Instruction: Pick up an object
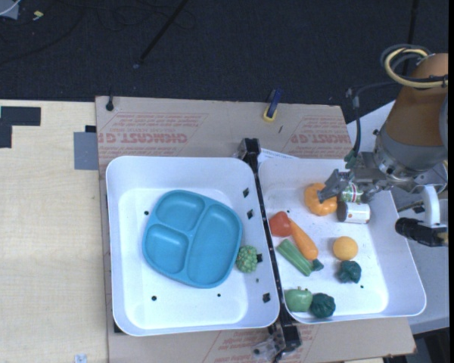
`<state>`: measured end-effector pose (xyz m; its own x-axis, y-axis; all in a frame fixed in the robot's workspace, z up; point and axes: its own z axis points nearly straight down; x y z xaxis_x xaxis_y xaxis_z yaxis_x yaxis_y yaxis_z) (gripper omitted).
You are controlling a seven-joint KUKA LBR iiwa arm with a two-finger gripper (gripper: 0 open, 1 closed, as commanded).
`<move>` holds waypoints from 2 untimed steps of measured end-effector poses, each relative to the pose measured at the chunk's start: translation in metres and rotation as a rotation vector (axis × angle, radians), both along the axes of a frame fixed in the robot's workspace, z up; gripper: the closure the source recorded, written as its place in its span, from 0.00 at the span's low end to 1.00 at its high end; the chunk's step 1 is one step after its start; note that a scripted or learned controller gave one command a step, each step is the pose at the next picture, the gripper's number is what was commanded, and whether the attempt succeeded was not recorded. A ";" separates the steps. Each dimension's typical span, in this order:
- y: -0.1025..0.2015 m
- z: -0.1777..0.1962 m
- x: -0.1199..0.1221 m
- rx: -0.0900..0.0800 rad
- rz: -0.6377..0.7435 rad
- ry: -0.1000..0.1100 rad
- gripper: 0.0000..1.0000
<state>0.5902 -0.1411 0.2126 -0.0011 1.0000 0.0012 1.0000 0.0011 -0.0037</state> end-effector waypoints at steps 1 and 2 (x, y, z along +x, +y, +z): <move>0.002 -0.043 0.000 0.000 0.000 0.003 0.00; 0.002 -0.087 -0.003 0.000 -0.001 0.004 0.00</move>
